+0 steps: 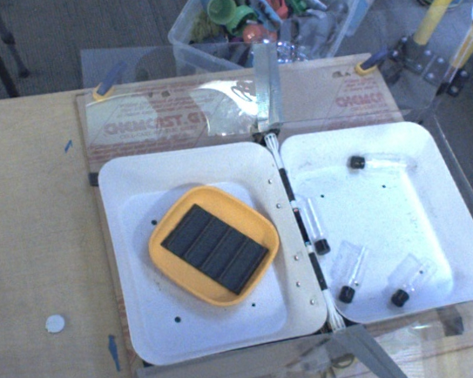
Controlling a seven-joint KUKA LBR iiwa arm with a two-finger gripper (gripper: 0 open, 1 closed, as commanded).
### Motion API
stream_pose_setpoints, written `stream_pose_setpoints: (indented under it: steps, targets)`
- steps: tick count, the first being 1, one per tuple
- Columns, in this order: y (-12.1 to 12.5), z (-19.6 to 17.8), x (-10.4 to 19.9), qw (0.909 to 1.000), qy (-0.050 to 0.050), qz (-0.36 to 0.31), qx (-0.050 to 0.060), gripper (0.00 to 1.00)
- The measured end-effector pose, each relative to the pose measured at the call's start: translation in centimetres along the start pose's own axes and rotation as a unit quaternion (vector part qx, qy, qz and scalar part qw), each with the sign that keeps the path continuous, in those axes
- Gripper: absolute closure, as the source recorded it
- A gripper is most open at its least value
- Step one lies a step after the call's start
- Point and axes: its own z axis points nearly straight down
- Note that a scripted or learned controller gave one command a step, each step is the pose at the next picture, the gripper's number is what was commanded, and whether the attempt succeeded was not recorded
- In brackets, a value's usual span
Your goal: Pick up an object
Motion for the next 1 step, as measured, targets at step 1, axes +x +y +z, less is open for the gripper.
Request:
stream_pose_setpoints:
  steps: [1]
  targets:
    - [0.10,14.12,-0.08,1.0000,0.000,-0.008,0.001,1.00]
